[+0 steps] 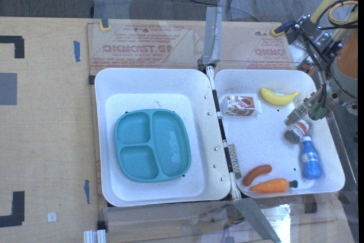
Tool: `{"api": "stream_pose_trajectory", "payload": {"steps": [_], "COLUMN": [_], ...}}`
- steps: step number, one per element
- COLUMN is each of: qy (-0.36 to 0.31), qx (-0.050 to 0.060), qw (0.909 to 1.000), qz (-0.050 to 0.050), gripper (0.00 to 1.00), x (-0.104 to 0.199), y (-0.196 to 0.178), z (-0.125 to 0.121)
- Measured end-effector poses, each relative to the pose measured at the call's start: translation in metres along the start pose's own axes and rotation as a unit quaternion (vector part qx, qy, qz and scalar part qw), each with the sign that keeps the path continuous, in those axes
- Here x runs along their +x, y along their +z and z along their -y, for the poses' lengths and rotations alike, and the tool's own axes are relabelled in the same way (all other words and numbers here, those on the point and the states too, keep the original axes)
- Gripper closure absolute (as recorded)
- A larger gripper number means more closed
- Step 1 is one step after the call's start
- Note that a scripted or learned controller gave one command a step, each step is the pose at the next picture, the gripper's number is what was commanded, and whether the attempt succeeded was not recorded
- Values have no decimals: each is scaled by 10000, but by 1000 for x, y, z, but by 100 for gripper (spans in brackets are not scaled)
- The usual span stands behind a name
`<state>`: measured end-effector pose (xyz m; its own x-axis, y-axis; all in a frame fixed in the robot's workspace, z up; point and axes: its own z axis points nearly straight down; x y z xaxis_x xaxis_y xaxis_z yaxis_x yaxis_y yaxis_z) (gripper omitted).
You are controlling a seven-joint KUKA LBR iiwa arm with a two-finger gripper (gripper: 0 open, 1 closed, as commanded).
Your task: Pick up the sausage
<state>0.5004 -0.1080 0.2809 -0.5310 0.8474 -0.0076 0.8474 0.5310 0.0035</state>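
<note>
While the gripper (307, 110), fingers too blurred to read, hovers at the right bin's (267, 139) far edge, the sausage (257, 173) lies near the front, touching a carrot (272, 185) that a descending grasp could catch instead.

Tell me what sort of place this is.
Likely a robot lab bench for pick-and-place trials: two white bins on taped plywood, toy food such as a sausage and banana, and a robot hand.
</note>
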Motion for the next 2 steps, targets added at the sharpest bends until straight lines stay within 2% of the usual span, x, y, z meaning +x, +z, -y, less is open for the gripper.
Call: {"api": "stream_pose_trajectory", "payload": {"steps": [1, 2], "qy": [213, 139], "qx": [22, 29], "qw": [9998, 9999], "qz": [-38, -48], "gripper": [100, 100], "x": [-59, 3], "y": [68, 130], "z": [52, 24]}}
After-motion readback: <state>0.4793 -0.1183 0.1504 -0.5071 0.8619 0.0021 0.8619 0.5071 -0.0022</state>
